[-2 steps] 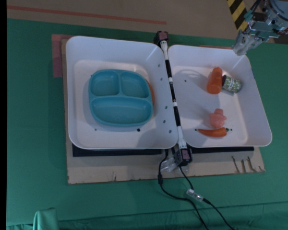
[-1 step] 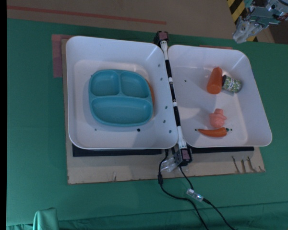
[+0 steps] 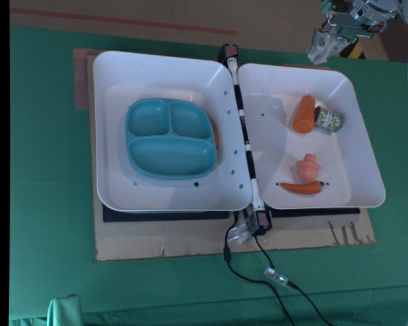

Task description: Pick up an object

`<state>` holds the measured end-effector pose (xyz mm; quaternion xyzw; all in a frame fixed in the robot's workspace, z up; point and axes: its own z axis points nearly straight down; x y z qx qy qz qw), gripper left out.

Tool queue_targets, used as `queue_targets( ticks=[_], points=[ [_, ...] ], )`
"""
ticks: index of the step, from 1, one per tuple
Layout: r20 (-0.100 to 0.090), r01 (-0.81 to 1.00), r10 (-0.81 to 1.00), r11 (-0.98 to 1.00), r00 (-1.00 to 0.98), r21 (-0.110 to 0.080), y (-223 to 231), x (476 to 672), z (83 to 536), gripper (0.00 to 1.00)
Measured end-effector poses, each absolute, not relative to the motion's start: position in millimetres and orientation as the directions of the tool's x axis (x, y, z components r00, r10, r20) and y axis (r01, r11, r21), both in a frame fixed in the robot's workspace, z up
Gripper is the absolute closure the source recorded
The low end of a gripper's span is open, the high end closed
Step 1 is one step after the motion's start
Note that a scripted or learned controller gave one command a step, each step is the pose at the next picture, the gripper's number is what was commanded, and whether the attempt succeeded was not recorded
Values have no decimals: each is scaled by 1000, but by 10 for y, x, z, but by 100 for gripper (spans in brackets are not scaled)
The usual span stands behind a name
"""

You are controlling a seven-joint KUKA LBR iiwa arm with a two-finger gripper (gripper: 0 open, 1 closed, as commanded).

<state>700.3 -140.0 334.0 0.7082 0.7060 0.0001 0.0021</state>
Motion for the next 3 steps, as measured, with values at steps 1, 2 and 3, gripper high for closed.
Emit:
queue_targets(
  ticks=[1,2,3],
  points=[
    [-4,1000,1000,-4,4,4,-1877,6831,3407,100],
    [-4,1000,1000,-3,3,3,-1872,7004,3040,100],
    [-4,1000,1000,-2,2,7,-1867,7006,3561,100]
  ],
)
